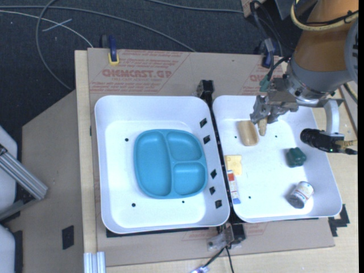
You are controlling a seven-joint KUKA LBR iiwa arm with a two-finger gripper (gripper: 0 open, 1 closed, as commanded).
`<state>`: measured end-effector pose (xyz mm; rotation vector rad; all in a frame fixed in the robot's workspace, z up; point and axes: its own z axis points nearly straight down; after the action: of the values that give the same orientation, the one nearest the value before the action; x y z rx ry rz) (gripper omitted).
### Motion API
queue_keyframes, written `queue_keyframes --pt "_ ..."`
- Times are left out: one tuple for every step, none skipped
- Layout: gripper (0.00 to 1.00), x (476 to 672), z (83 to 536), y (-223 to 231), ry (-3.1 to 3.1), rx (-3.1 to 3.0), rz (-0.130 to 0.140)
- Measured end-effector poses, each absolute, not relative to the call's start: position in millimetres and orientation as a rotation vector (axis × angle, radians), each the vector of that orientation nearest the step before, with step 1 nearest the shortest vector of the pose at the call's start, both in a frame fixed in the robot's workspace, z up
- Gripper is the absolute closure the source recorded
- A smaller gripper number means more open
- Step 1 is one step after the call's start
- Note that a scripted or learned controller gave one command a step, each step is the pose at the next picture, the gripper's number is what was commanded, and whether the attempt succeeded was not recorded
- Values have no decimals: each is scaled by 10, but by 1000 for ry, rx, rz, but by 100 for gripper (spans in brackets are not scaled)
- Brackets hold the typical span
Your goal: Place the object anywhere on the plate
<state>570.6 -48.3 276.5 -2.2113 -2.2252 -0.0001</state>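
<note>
Arm (318,44) reaches in from right, wrist angled down, claw (263,118) lowered.

two shallow white bins sit side by side on a brown board: the left bin (108,152) and the right bin (273,206); black clips (206,139) run along the seam between them; a dark green object (295,157) lies near the right bin's right wall; a small silver-and-white cylinder (300,194) lies on its side below it, apart from it; a blue clamp (113,49) grips the board's far edge; thin cables (62,13) loop over the dark floor beyond.
</note>
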Motion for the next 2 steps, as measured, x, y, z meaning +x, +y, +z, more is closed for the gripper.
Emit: queue_keyframes --pt "100 5782 2666 120 -2226 -2210 0" --pt "100 5697 2500 723 -2225 -2211 2"
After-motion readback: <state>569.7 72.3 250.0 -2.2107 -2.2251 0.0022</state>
